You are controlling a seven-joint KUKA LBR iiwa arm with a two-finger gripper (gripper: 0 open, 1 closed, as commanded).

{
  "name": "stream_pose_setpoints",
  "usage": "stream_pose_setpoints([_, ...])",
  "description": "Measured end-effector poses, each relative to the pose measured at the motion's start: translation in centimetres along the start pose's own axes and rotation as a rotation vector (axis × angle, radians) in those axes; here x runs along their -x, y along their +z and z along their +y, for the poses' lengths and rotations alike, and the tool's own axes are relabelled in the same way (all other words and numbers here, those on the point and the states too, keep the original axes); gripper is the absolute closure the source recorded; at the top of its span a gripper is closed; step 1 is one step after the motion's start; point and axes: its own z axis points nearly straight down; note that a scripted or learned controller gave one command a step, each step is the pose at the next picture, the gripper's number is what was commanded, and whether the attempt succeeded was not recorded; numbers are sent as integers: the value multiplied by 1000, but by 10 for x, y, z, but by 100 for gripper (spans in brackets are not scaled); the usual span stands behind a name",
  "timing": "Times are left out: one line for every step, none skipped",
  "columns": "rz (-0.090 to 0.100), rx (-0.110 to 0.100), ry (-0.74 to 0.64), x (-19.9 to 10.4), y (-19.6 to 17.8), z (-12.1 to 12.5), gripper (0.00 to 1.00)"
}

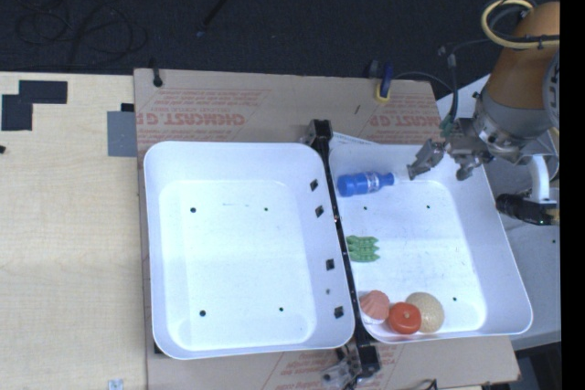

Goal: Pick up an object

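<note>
Overhead, open gripper [445, 158] above right bin [498, 274], beside blue bottle [364, 184].

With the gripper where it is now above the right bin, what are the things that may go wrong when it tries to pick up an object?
1. The blue bottle lies on its side near the far wall of the right bin; being round, it may roll away from the gripper.
2. The red piece, the beige piece and the pink piece crowd together in the near corner, so a grasp there may catch two or hit the wall.
3. The green item looks low and flat, so it may slip.
</note>
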Motion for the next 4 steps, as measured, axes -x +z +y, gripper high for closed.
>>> stream_pose_setpoints([-3,5,1,45,-25,14,0])
stream_pose_setpoints([1,-4,0,43,19,-33,0])
stream_pose_setpoints([-3,7,-2,44,-54,-12,0])
stream_pose_setpoints([-1,1,-3,44,-60,-14,100])
